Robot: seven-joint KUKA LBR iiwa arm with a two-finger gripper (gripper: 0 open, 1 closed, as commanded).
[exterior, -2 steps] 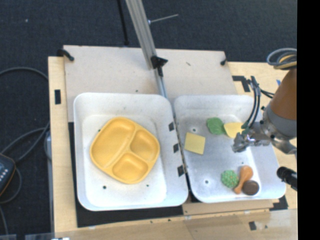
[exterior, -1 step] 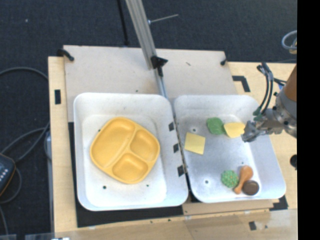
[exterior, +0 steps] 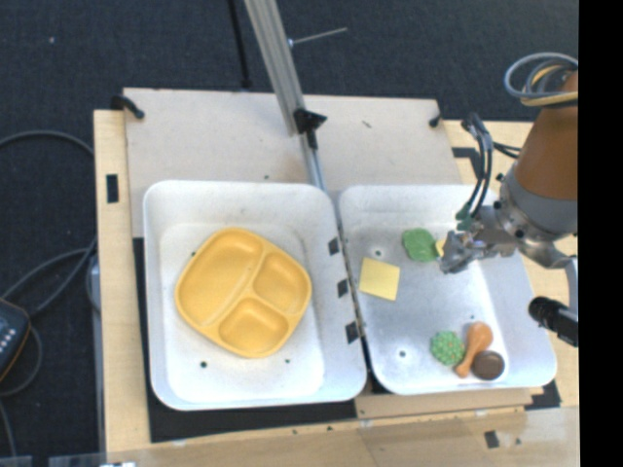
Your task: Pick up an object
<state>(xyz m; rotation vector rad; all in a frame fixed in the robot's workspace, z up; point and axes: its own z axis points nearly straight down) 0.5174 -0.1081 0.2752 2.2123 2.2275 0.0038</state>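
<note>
Just right of the green piece, the gripper hangs over the right bin; finger spread unclear.

A robotics lab: plywood bench, aluminium camera mast, loose cables

arm: cut by right edge | end effector: fingers blurred

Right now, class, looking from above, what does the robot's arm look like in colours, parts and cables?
The arm has an orange band above a grey wrist section. Dark cables run along its left side, a pale looped hose sits on top, and a small dark metal pincer ends it.
</note>
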